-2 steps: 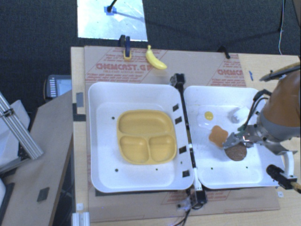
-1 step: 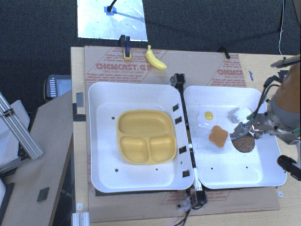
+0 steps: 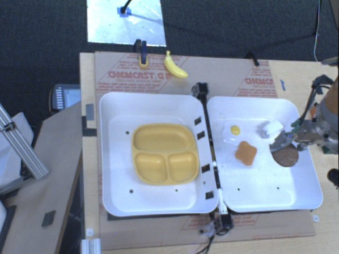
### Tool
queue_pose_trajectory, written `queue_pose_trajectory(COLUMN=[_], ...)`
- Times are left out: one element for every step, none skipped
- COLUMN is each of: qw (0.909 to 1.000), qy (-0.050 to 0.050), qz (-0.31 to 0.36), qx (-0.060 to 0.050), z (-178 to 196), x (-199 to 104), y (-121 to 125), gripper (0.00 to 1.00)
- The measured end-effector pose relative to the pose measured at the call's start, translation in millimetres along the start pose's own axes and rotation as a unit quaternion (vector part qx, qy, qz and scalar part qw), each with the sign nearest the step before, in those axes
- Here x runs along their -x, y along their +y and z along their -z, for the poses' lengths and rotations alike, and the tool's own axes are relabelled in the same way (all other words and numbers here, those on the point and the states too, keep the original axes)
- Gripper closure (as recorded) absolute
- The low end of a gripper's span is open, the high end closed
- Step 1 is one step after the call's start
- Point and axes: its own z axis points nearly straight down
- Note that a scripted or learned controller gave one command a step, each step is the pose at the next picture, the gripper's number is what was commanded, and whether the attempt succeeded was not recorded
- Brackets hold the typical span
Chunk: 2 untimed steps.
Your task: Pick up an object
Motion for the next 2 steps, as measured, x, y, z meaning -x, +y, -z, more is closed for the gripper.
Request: queue_pose_trajectory(qw=[1.0000, 1.0000], qy=[0.002, 0.002], qz=[0.003, 0.003], qx=[-0.003, -0.003], z=[-14, -25], x=[-54, -104], y=[14, 37], gripper=[1.00, 1.00])
